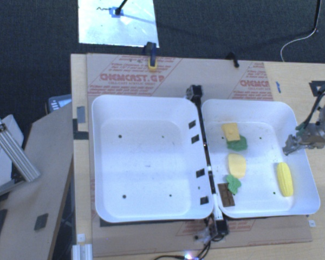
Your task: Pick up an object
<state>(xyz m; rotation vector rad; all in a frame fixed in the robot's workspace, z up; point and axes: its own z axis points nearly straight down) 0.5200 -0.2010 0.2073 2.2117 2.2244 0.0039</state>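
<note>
The gripper [293, 143] hangs at the right bin's [260, 110] right rim. Inside lie yellow corn [284, 179], a yellow block [231, 131], two green pieces and a pale yellow piece [237, 166].

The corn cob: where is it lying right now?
The corn cob lies in the right bin, near its right wall and toward the front, right of the pale yellow piece and just below the gripper.

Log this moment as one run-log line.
gripper: over right bin's right edge, holding nothing seen | corn cob: lying in bin, near gripper | left bin
</note>
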